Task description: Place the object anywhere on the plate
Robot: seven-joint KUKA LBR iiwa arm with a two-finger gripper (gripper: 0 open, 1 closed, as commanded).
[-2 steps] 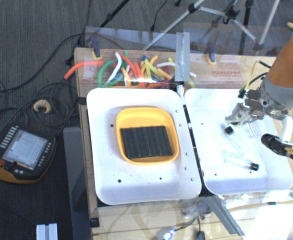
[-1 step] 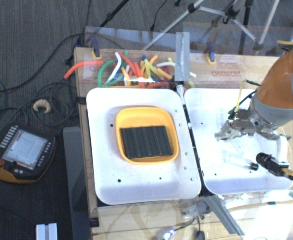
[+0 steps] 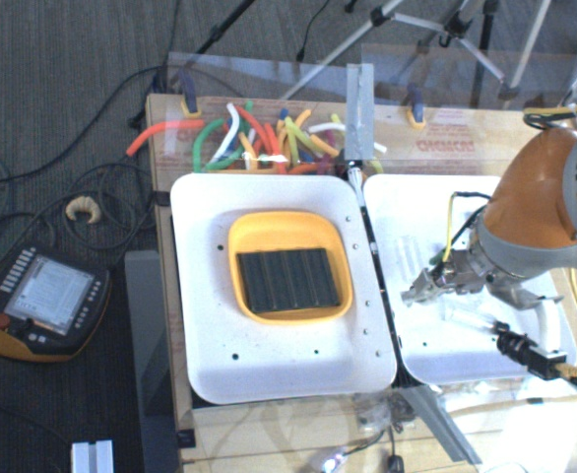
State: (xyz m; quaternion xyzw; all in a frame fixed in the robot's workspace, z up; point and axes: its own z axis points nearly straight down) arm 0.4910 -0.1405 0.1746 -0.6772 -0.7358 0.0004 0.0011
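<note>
one dark object (image 3: pixel 287 280) lies on the yellow plate (image 3: pixel 340 254), well apart from the tool (image 3: pixel 414 290).

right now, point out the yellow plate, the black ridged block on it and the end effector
yellow plate (image 3: pixel 285 227): camera view, bare far rim
black ridged block (image 3: pixel 287 280): camera view, middle of its top
end effector (image 3: pixel 418 289): camera view, tip over the right bin

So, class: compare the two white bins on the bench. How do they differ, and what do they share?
The left bin holds a yellow plate with a dark ridged insert; the right bin has no plate. The robot arm and its gripper hang over the right bin, while nothing hangs over the left bin. Both are shallow, white and round-cornered, sitting side by side.
</note>
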